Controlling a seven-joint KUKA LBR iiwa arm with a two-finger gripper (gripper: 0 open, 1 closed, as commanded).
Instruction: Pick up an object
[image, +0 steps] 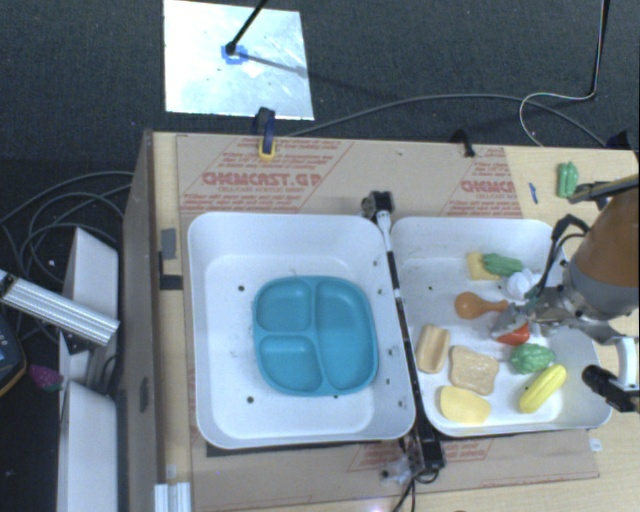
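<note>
Eight food items in right bin

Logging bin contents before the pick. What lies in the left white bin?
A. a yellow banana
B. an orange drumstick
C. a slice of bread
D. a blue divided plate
D: the blue divided plate lies alone in the left bin, while the toy foods are in the right bin.
</note>
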